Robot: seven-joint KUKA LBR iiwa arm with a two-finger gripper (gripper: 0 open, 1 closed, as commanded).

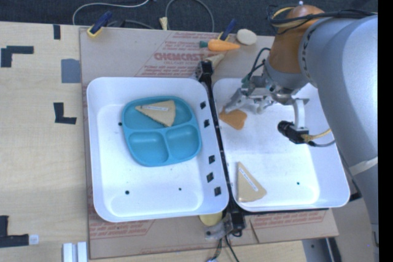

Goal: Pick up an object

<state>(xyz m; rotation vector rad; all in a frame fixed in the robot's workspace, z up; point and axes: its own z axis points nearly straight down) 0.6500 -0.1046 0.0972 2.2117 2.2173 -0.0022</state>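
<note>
- Camera view: the arm (334, 64) enters from the right and reaches down into the right bin (288, 196).
- The tool (236, 108) is positioned at the upper left of the right bin, near the divider between the bins.
- Tool state: whether its jaws are apart or closed cannot be told (the wrist hardware obscures them).
- An orange-brown piece (234, 119) lies on the bin floor directly under the tool tip; a grip on it cannot be confirmed.
- A tan wedge (249, 184) lies at the lower left of the right bin, well apart from the tool.
- The left bin (107, 193) contains a blue divided plate (166, 144), with a second tan wedge (158, 112) in the plate's upper compartment.
- On the bench (37, 132), beyond the bins, lie an orange item (222, 45) and a pale rounded item (247, 37).
</note>
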